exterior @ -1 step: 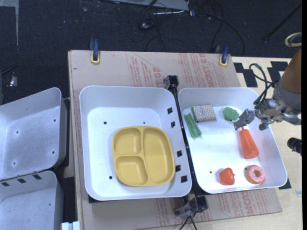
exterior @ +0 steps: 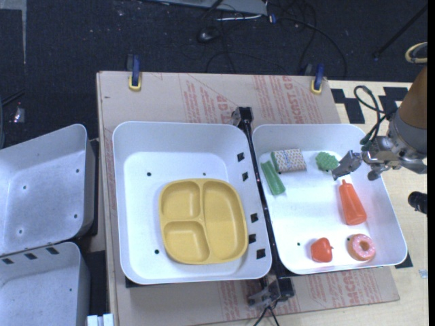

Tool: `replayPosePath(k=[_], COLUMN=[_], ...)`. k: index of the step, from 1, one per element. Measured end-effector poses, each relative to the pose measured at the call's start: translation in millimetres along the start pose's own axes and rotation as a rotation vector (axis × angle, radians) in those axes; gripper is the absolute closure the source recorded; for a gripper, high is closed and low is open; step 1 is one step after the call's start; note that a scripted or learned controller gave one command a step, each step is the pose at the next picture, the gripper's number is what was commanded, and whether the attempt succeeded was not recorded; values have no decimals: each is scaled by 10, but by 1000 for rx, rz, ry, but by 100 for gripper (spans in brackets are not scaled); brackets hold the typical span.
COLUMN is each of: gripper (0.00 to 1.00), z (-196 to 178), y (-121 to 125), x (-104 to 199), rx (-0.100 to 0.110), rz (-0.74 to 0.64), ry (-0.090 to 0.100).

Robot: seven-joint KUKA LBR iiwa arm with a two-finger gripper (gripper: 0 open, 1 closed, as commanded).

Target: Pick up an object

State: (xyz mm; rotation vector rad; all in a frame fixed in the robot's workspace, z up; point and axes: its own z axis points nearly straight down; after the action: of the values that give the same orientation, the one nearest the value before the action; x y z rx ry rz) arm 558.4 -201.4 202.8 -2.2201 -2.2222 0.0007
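Two open, empty fingers of the gripper hover above the orange bottle; descend centred, straddling its narrow neck.

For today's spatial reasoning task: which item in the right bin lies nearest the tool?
The orange bottle: its tip sits just below the tool; the others lie farther off.

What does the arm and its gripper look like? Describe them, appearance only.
The arm enters from the right edge: a rounded grey body with an orange band above the wrist. Black cables loop beside it. Its gripper is grey metal with two dark fingers, and looks boxy and mechanical.
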Motion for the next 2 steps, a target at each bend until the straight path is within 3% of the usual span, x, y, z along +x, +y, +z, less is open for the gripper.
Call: replayPosePath(k=[1,2], gripper=[0,0], z=[456,838], y=[-72,-11], x=[-11,-13], rx=[4,-9], rz=[2,1], ry=[1,-5])
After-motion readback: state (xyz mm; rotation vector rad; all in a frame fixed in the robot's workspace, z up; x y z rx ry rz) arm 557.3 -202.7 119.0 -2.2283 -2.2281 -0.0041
